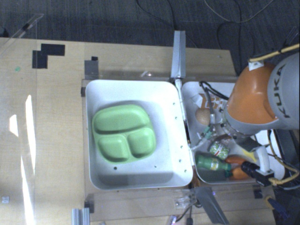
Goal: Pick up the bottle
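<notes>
Bottle (213,164), green, lay on its side at the right bin's (190,95) six o'clock. It looked light, stiff, slippery; mid-body suited gripping. I couldn't tell the pincer's state.

1. A single fixed camera sits above the bench (42,139) and looks down on it at a slant.
2. It stands far enough back to take in both white bins: the left bin (136,177) complete, the right bin (190,95) partly behind the arm (255,97).
3. The arm enters from the right edge; dark floor (93,8) crosses the top.
</notes>
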You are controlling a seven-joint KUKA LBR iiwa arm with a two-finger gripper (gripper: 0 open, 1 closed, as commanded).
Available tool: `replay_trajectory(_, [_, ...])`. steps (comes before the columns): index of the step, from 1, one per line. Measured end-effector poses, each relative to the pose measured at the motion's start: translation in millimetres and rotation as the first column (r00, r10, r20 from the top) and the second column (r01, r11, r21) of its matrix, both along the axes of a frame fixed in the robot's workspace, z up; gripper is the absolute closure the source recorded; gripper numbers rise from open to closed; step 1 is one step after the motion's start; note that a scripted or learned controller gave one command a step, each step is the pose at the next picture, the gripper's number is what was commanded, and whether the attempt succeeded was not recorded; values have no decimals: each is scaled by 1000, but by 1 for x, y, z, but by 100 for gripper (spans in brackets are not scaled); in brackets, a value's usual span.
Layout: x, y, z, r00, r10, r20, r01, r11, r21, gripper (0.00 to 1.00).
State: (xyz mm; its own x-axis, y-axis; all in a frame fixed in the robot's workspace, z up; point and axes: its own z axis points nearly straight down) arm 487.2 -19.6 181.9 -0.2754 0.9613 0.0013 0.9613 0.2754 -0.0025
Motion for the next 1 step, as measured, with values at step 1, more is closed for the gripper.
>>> replay_trajectory(1, [0, 127, 26, 997, 77, 2, -77, 997, -1, 0])
